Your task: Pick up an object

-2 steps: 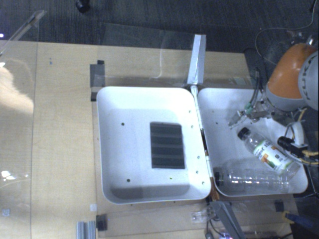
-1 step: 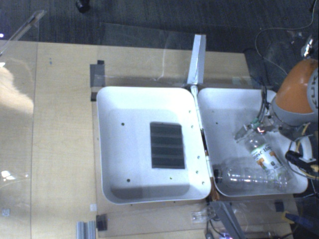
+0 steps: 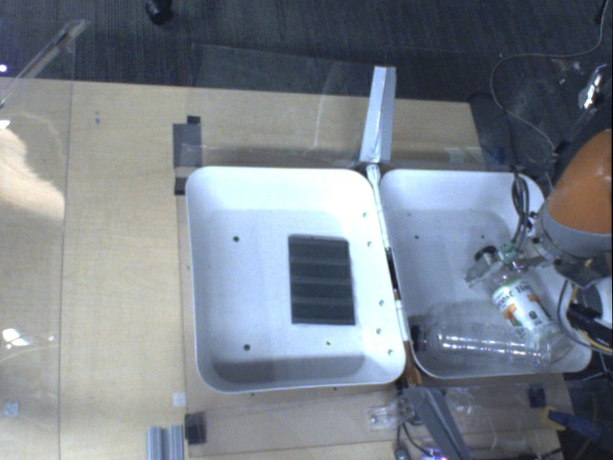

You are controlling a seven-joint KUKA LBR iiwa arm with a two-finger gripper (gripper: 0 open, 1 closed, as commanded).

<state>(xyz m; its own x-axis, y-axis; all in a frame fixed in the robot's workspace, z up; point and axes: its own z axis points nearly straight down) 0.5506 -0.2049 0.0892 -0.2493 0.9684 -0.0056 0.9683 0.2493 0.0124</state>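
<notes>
while over right bin [image 3: 431, 195], gripper [image 3: 498, 257] near bottle [image 3: 479, 341]

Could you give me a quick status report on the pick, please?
Claw low in right bin, beside small clear bottle. Nothing seen held. Large clear bottle lies along front wall. Left bin: dark pad.
</notes>
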